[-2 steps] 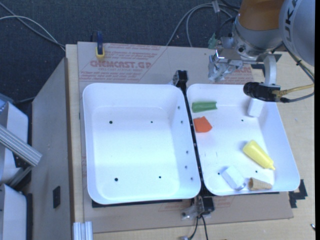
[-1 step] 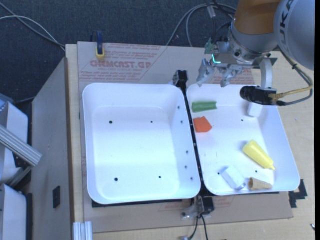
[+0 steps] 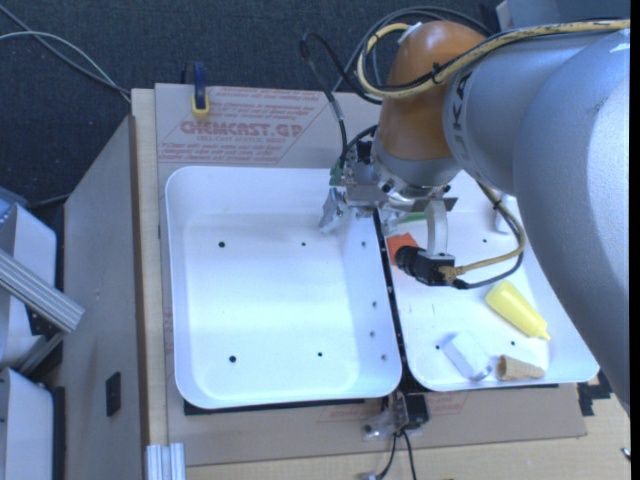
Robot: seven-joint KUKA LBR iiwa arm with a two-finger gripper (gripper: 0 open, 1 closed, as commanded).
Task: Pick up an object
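Note:
My gripper point(image 3: 337, 208) hangs over the far right corner of the left bin point(image 3: 200, 298), close to the wall shared with the right bin point(image 3: 570, 358). Nothing shows in its grasp. In the right bin lie a yellow cone-shaped object point(image 3: 517, 308), a small pale grey piece point(image 3: 466, 355) and a tan wedge point(image 3: 522, 368) near the front edge. A small orange-red object point(image 3: 402, 243) peeks out just below the wrist, partly hidden by it.
The big grey arm with its orange band point(image 3: 425, 98) covers the far half of the right bin. A black cable plug point(image 3: 420, 265) dangles over that bin. A cardboard sheet point(image 3: 250, 123) lies beyond the bins.

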